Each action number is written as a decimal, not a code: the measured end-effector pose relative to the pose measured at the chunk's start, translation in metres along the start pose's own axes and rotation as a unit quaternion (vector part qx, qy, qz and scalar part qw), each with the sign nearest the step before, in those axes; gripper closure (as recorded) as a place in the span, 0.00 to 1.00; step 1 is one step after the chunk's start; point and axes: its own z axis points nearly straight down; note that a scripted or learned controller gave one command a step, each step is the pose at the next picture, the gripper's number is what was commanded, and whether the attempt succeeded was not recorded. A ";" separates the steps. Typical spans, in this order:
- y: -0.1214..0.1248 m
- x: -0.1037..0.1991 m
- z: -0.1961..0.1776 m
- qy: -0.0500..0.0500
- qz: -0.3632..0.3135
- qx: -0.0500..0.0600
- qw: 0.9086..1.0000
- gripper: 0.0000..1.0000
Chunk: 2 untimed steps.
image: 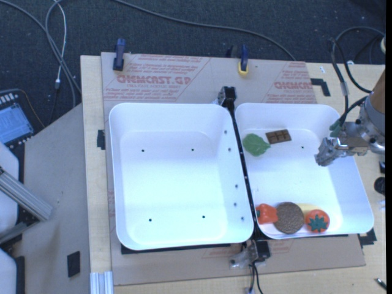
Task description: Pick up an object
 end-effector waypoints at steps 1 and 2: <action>0.000 0.000 0.000 0.000 0.000 0.000 1.000 0.00; 0.006 0.007 0.047 0.000 0.000 0.002 1.000 0.00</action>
